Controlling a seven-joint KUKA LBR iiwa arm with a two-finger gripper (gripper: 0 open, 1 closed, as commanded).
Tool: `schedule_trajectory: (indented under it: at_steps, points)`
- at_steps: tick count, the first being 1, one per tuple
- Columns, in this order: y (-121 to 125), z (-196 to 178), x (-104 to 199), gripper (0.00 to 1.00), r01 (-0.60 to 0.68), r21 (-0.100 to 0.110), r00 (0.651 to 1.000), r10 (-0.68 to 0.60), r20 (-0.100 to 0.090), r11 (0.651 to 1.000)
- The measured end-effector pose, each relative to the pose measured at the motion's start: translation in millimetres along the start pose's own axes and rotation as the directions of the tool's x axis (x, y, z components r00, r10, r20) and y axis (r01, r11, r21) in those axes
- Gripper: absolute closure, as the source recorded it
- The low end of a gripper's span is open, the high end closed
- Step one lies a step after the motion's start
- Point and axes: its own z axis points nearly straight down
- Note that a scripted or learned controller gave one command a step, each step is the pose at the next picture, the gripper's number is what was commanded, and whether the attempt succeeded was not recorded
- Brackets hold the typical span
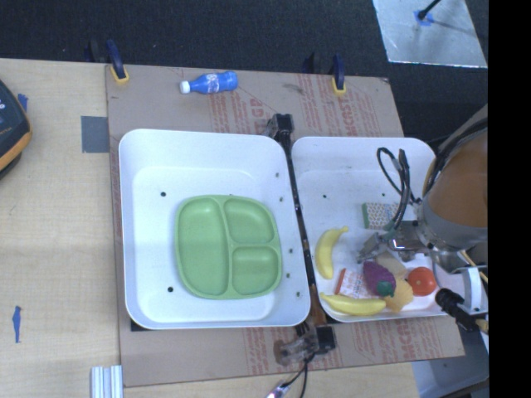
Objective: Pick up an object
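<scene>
The right bin (332, 152) holds several toy foods. A small yellow banana (327, 249) lies at its left, and a larger banana (353, 306) lies along the front wall. A purple eggplant (379, 278) sits on a red-and-white card (351, 283). Beside it are a yellow piece (401, 295) and a red tomato (421, 281). A green patterned packet (378, 215) lies further back. My gripper (380, 246) hangs low in this bin, just above and behind the eggplant, with the grey and orange arm (459, 191) over the bin's right side.
The left bin (141, 160) carries a green divided plate (227, 245). A blue bottle (211, 83) lies on the cardboard behind the bins. Black cables (393, 171) loop from the arm over the right bin. A dark device (10, 127) sits at the far left edge.
</scene>
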Motion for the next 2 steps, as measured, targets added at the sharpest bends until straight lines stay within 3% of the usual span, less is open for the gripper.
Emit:
schedule_trajectory:
  at_steps: [1, 2]
  points:
    - [-18, 9, 17, 0.00, 0.000, -0.002, 1.000, 0.000, 0.000, 1.000]
    - [-18, -1, 16, 1.00, 0.003, -0.001, 1.000, -0.003, 0.001, 1.000]
